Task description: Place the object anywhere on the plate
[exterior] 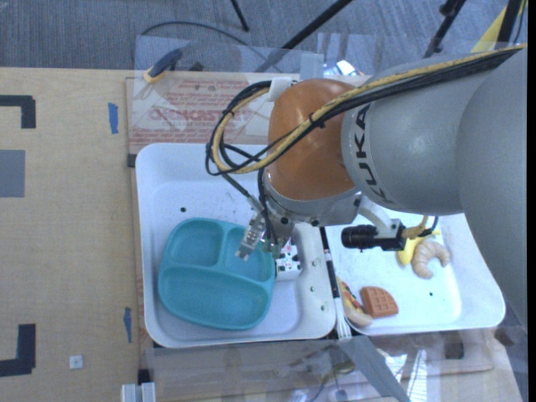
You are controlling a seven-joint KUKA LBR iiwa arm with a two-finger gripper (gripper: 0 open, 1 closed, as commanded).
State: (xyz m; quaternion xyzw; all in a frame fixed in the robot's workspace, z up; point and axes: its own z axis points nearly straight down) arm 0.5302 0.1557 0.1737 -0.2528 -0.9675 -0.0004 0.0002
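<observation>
A teal plate (pixel 209 279) with three compartments lies in the left bin (pixel 167 182). My gripper (pixel 251 241) hangs below the orange wrist band, over the plate's upper right rim. It is small and partly hidden by the arm, and no object is clearly seen in it. A small black-and-white object (pixel 289 263) lies just to the right of the plate, beside the gripper.
The right bin (pixel 477 308) holds a pale croissant-shaped piece (pixel 431 258), a yellow piece (pixel 409 248), a brown waffle (pixel 378 301) and a pinkish piece (pixel 356 312). The big grey arm covers the upper part of both bins. A ridge (pixel 316 291) divides the bins.
</observation>
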